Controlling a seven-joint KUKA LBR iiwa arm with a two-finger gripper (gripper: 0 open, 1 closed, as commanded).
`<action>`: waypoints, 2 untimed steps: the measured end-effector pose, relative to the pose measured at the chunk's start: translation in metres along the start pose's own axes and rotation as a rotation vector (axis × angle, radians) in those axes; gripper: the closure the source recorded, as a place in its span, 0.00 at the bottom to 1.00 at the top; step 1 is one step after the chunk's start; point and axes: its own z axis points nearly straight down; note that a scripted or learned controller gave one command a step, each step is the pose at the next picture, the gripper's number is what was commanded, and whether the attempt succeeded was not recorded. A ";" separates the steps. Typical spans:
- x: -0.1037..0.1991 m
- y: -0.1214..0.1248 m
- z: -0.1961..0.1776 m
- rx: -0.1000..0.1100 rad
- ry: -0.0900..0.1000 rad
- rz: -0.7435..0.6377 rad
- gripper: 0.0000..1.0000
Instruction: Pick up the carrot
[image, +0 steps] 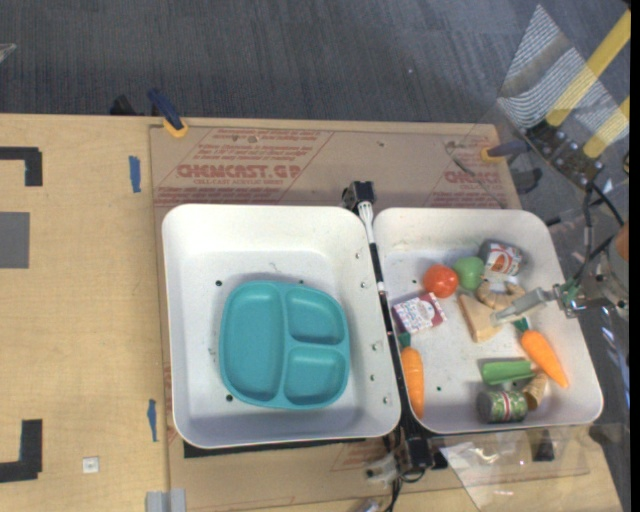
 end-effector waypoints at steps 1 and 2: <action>-0.002 -0.003 0.002 0.000 -0.003 -0.032 0.00; -0.005 -0.006 0.003 0.004 -0.005 -0.075 0.00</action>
